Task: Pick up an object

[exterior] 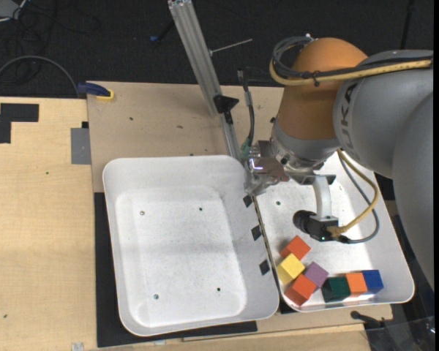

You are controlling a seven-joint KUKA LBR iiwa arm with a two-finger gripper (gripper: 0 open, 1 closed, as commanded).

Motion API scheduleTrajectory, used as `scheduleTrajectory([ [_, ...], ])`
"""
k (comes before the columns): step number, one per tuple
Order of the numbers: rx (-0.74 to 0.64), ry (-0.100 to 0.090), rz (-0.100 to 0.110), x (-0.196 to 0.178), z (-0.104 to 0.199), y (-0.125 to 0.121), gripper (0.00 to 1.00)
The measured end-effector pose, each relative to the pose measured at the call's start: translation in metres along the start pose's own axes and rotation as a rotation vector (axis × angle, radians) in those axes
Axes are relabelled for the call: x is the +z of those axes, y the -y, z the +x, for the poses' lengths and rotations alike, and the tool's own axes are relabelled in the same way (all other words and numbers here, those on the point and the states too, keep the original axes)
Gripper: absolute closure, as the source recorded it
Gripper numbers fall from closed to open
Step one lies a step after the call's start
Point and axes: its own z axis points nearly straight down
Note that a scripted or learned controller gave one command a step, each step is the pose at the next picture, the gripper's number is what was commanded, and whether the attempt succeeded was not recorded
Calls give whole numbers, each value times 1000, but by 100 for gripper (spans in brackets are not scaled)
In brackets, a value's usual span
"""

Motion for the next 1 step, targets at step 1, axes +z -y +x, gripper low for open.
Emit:
scheduleTrajectory([
  [1,0,0,1,-19,51,5,100],
])
